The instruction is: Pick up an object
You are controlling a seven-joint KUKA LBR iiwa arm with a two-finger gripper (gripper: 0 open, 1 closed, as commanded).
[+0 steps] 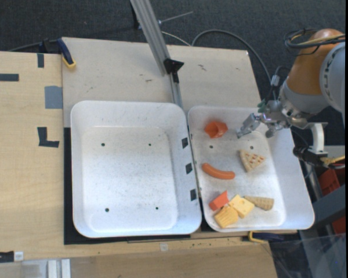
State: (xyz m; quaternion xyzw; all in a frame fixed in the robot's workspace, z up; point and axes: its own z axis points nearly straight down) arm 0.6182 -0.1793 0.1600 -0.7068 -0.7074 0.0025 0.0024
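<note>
In the right bin (290, 172) lie several toy foods. An orange-red block (216, 128) sits near the bin's far left. A sausage (218, 171) lies in the middle. A tan wedge with red dots (253, 160) rests to its right. Along the near edge lie a small red piece (219, 200), yellow cheese pieces (234, 210) and a tan cone-like piece (261, 202). My gripper (258, 126) hangs above the far right part of this bin, above the dotted wedge, open with nothing between its fingers.
The left bin (127, 167) stands beside the right one. A metal pole (153, 30) slants over the bench from the top. A blue and yellow clamp (65, 54) sits at the far left of the bench.
</note>
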